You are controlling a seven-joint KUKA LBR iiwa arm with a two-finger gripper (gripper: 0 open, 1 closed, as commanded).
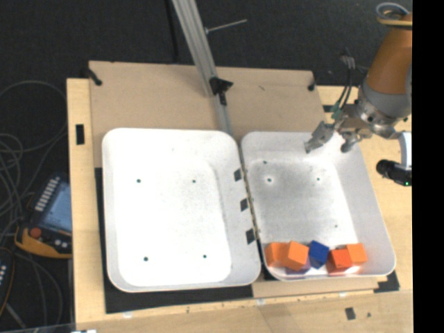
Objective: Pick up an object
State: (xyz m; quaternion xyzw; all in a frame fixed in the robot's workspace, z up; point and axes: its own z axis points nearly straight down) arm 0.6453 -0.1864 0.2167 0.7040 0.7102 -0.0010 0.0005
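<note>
My fingers (330, 140) hung spread and empty at the right bin's far edge, the blocks (316, 254) clustered well toward its near edge.

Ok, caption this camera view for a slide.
Open gripper above the right bin's far edge; blocks along its near wall.

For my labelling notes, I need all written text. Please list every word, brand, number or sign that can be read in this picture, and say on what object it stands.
None can be read.
The handheld control pendant at the left has a lit screen, too blurred to read.
The blocks, both white bins and the gripper show no markings.
</note>
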